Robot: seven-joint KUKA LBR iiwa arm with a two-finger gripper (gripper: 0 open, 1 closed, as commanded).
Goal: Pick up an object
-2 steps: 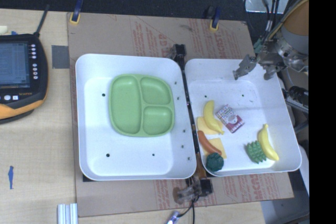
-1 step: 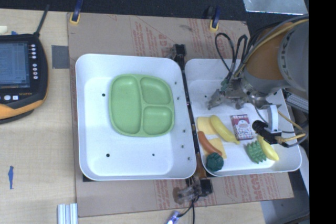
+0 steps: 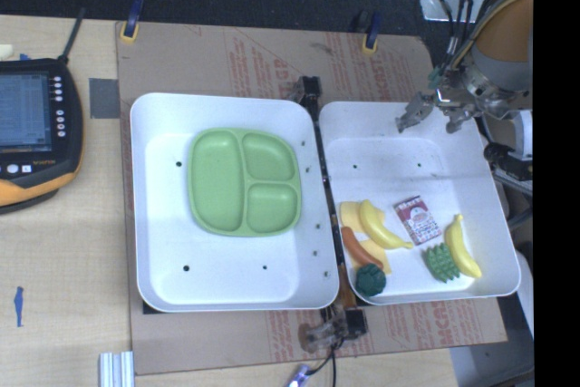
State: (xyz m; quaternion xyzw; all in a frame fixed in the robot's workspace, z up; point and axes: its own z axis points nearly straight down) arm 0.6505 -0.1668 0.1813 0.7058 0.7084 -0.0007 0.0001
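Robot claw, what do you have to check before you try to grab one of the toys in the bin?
1. Nothing stuck in the gripper already: ok, its fingers are spread with nothing between them.
2. Gripper above a toy: not ok, it hangs over the far end of the right bin, while the toys lie at the near end.
3. A toy with space around it: ok, the small red card lies apart from the others.
4. Crowded toys: not ok, the banana, carrot and dark green round toy touch or overlap.
5. Green plate out of the way: ok, it sits in the left bin.
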